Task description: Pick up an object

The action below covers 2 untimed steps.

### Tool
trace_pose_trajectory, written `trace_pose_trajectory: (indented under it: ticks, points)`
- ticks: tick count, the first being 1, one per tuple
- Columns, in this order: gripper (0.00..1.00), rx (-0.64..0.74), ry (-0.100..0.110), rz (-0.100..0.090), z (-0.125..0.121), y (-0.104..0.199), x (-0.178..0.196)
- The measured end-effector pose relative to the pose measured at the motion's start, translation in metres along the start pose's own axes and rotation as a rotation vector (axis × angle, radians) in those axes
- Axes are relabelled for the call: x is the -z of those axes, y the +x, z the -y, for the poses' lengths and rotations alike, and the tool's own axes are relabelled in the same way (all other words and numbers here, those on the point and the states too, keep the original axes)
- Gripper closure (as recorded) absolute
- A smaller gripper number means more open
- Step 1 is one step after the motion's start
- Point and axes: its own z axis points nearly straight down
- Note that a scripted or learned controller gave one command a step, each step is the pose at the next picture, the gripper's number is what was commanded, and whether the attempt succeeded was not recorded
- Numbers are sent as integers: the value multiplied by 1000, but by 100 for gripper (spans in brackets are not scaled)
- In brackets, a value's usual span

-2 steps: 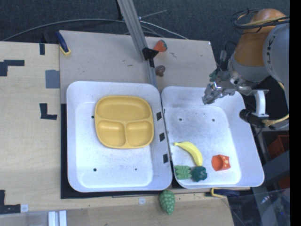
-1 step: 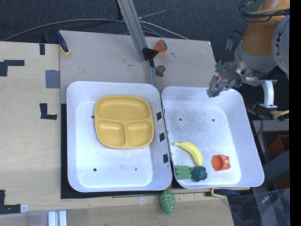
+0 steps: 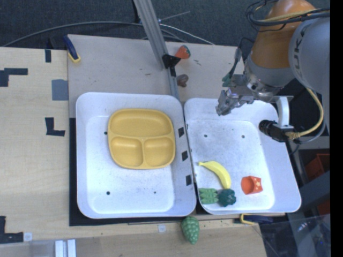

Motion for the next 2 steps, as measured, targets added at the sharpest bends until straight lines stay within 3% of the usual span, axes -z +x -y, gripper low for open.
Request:
trace_pose_trajectory:
  ticks: [2]
  points:
    - [100, -1, 2, 1, 13, 110, -17]
